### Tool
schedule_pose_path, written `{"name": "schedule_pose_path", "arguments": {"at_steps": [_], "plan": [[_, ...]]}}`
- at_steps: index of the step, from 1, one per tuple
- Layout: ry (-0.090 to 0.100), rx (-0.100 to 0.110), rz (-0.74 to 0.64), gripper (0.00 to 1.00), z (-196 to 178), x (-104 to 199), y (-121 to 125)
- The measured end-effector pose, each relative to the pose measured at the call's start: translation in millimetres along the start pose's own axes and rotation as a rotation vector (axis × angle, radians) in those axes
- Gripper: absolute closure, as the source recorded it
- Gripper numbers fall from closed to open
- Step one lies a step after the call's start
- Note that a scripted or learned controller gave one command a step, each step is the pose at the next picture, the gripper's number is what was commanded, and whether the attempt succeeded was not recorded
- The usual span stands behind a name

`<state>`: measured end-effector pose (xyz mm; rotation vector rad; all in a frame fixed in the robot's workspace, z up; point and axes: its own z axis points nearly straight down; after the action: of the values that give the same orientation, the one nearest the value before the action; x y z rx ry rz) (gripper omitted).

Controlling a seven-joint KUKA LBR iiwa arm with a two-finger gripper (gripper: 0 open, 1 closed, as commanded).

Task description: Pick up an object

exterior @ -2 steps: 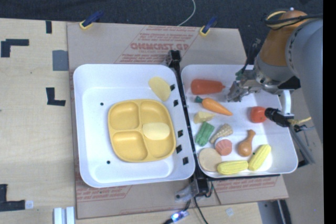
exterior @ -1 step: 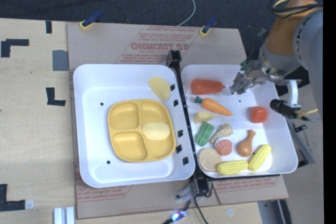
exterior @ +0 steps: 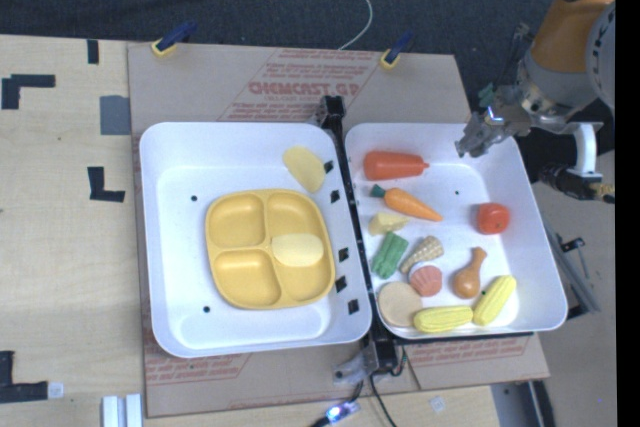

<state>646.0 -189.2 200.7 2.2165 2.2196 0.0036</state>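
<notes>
While the gripper (exterior: 478,137) hangs over the far right rim of the right bin (exterior: 530,215), I cannot tell how it is set, and nothing shows in it. That bin holds smooth plastic food: a long red sausage (exterior: 395,164) at the top, a tapered orange carrot (exterior: 410,204) below it, a round red tomato (exterior: 492,218) near the right wall, a ridged green pepper (exterior: 390,254), a bumpy pale corn piece (exterior: 423,254), a pink shell (exterior: 427,280), a brown drumstick (exterior: 469,275), and two knobbly yellow cobs (exterior: 468,308) along the near wall. In the left bin (exterior: 165,215) a glossy yellow sectioned plate (exterior: 245,250) carries a pale slab (exterior: 298,249); a pale yellow lump (exterior: 304,167) lies just beyond it.
</notes>
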Motion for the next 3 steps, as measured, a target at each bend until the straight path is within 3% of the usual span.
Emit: {"name": "schedule_pose_path", "arguments": {"at_steps": [1, 2, 3], "plan": [[0.001, 0.003, 0.0, 1.0, -26, 0, 1], [0.003, 0.006, -0.005, 1.0, -17, 54, 13], [0.003, 0.007, -0.005, 1.0, -14, 106, 7]]}}
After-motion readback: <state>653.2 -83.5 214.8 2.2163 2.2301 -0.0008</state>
